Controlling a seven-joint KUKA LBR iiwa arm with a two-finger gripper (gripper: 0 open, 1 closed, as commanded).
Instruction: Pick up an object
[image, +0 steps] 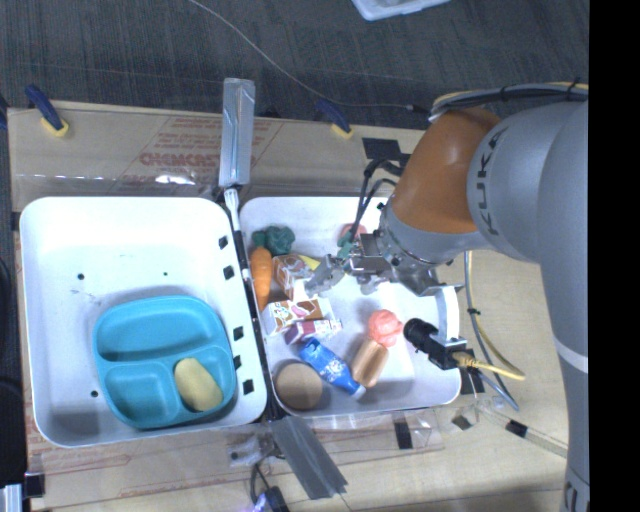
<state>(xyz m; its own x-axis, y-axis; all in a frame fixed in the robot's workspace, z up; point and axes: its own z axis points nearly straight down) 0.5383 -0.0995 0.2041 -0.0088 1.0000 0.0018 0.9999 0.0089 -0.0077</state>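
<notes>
Bench: we see a brown board (180, 150) with red print under both bins, held by blue clamps (48, 112) at the far edge; dark carpet (120, 40) lies beyond it.
Left bin (60, 240): it holds a blue tray (150, 345) with compartments, and a yellow potato (198, 384) sits in the tray's near right compartment.
Right bin (300, 215): we find a carrot (261, 276) along its left wall, a green piece (273, 239) at the far left, small cartons (300, 315) mid-bin, a blue bottle (330, 366), a brown round thing (299, 386) at the near edge, a hot dog (368, 363) and a pink ball (384, 326) to the right.
Divider: a grey strip (237, 130) runs up between the bins.
Arm (510, 150): grey with an orange band, it reaches over the right bin.
Gripper (330, 272): it hangs above the cartons; we cannot tell how wide it stands, and we see nothing clearly held between its tips.
Cables: black wires (300, 85) cross the carpet.
</notes>
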